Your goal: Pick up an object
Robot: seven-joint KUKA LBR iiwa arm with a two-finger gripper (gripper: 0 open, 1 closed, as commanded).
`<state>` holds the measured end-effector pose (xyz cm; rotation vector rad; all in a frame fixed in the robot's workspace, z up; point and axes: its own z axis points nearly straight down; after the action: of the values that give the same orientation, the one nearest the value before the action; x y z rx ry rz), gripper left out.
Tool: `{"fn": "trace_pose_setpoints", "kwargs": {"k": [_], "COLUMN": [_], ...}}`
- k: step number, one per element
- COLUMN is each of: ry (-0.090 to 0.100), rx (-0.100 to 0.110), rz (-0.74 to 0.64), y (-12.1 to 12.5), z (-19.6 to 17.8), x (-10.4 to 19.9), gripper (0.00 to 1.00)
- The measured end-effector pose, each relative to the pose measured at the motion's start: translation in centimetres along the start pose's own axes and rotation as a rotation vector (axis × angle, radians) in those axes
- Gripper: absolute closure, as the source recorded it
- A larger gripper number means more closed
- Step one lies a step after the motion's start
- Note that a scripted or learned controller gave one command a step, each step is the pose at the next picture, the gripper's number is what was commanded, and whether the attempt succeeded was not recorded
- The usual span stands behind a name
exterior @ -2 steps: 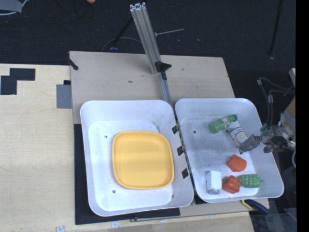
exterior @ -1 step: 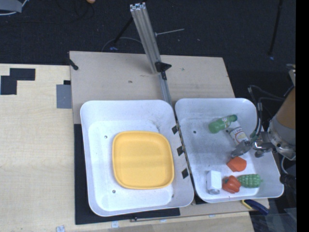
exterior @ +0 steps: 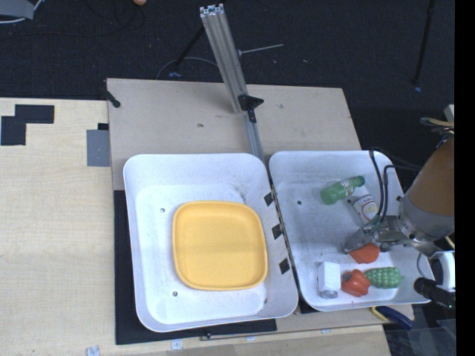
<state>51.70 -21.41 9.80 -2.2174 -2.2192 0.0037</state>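
In the right bin point(exterior: 312, 221) lie several small objects: a green bottle point(exterior: 343, 190) at the back, a small clear and white item point(exterior: 364, 205) beside it, an orange-red piece point(exterior: 364, 255) near the middle, and a red piece point(exterior: 355, 282), a green bumpy piece point(exterior: 383, 277) and a white cylinder point(exterior: 329, 279) along the front. My gripper point(exterior: 362, 243) reaches in low from the right, its tip just above and touching the edge of the orange-red piece. The arm's grey wrist point(exterior: 424, 225) and orange band point(exterior: 438, 184) stand over the bin's right rim.
The left bin point(exterior: 148, 191) holds a square yellow plate point(exterior: 220, 245). A metal rail point(exterior: 230, 54) slants up from between the bins at the back. Black clips point(exterior: 276, 231) sit on the shared rim. A black cable point(exterior: 384, 180) loops over the right bin.
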Motion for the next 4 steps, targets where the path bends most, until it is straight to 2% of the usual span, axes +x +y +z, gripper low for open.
{"fn": "trace_pose_setpoints", "kwargs": {"k": [1, 3, 4], "ry": [-0.001, -0.003, -0.003], "rx": [-0.004, -0.008, -0.008], "rz": [0.002, 0.0, 0.001], "y": [0.1, 1.7, 1.8], "z": [-1.2, -10.6, -15.0], "x": [-0.1, -0.2, -0.3], "gripper": [1.0, 1.0, 1.0]}}
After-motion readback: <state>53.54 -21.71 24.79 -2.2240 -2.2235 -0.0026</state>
